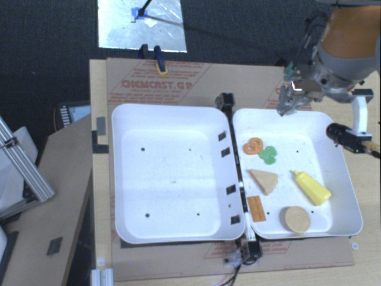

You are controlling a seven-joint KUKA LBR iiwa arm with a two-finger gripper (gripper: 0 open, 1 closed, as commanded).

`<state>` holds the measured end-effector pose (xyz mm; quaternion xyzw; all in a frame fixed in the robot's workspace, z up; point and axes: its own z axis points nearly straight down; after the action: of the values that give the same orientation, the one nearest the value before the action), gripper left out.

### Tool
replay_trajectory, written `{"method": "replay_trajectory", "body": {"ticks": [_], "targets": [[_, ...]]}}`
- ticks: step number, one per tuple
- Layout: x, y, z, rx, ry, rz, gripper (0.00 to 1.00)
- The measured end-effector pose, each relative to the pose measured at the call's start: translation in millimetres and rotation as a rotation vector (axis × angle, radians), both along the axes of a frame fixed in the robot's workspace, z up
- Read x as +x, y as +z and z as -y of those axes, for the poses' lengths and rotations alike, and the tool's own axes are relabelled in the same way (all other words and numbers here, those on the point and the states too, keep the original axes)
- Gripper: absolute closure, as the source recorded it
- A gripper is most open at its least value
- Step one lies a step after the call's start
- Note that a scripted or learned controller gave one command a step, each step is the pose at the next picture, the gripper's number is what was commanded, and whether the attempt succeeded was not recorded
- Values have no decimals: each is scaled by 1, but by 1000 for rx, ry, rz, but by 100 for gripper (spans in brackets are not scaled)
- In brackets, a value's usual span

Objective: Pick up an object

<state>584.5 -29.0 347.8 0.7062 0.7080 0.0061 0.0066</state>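
Two shallow white plastic bins sit side by side on a cardboard-covered bench. The left bin (172,171) has nothing lying in it. The right bin (333,159) holds six small things: an orange pretzel-shaped piece (253,146), a green lumpy piece (268,154) touching it, a tan wedge like a slice of bread or cheese (264,180), a yellow squeeze bottle (311,187) lying on its side, a flat orange rectangular piece (256,208) beside the centre divider, and a round tan disc (296,219) near the front edge.

The grey arm with its orange band reaches in from the right, its two-finger gripper (290,104) hanging above the far rim of the right bin, holding nothing; how wide it is spread I cannot tell.

Nothing has been picked yet. A good attempt would likely choose something standing apart, such as the bottle or the disc, come straight down centred over it, and span the narrow side. The pretzel and green piece touch, so a grab there may catch both or slip.
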Motion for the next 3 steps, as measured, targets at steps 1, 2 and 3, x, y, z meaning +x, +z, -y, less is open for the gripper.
{"method": "replay_trajectory", "body": {"ticks": [1,2,3], "targets": [[-4,198,-15,1,4,4,100],[-64,187,-70,2,5,-17,100],[-100,146,-173,2,14,-20,100]]}}
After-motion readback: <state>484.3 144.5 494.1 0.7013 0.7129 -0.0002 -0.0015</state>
